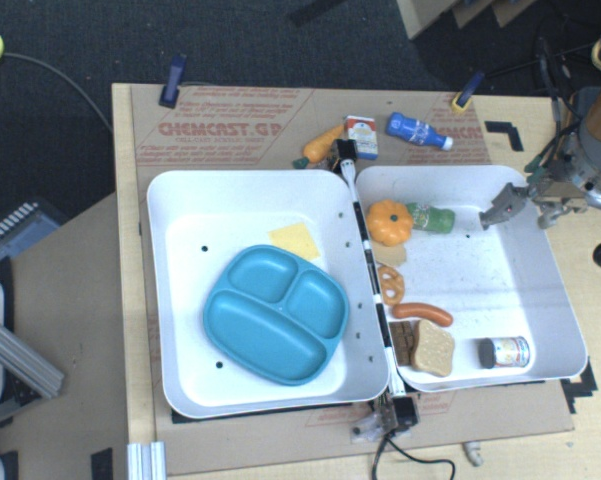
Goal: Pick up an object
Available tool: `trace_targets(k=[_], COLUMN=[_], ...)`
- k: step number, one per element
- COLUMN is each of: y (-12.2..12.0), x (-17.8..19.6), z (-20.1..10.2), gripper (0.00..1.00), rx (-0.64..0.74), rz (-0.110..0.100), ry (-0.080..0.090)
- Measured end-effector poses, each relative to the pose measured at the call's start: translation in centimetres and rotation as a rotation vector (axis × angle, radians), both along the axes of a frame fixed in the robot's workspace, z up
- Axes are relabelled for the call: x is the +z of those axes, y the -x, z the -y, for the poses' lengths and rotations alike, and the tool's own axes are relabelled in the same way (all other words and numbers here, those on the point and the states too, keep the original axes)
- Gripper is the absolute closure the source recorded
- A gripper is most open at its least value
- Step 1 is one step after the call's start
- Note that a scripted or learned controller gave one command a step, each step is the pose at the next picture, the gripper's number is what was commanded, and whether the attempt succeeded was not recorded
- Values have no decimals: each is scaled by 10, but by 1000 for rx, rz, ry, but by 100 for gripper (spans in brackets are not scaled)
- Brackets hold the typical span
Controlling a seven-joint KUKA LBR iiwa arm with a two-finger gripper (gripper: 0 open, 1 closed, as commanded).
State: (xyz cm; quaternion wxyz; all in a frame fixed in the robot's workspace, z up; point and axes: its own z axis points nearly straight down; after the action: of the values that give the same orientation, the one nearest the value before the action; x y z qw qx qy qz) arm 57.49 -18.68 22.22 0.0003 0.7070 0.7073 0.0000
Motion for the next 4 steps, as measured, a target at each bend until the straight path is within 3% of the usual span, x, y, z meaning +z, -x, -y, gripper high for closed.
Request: trace_targets(k=[1,2,3,4], y=[-57,-65,-73,-74], x=[-52,-97,-138,-127], z=[-38,-75,-84,-84], gripper=[0,0,0,100], rx=[1,1,0,1], rz=[1,-3,-3,0], ry=[-1,-2,-1,0])
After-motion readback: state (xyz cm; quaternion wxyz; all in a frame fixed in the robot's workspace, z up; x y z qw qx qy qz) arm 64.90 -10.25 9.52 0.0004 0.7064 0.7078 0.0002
